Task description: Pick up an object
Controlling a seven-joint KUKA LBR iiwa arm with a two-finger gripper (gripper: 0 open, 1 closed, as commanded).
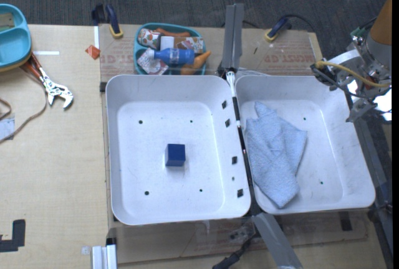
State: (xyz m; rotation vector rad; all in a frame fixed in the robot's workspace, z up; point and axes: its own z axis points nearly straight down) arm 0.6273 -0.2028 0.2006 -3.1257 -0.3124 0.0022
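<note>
Nothing is picked up yet, by the look of it. The blue block (176,155) sits flat on the floor of the left bin (118,137), roughly at its centre, apart from every wall. The pale blue cloth (274,155) lies crumpled in the right bin (340,155), its left edge close to the divider between the bins and its lower end near the front wall. Neither item is lifted or touched by anything.

The arm (377,43) is at the far right edge of the view, beyond the right bin's outer corner, with cables and wrist hardware bunched around it. The gripper (361,103) appears to be at the lower end of that cluster, above the bin's right rim; whether it is open or closed I cannot tell, as the parts are cut off and tangled visually. No object is seen in it.

Status judgement: the task is at its start. Left to do: choose a target, bring the arm over a bin, descend, close on the item, lift it clear. The cloth is nearer to the arm; the block is well away across the divider.

Behind the bins, a small blue tub (169,50) holds assorted items; a wrench (55,90) lies on the bench at left.
</note>
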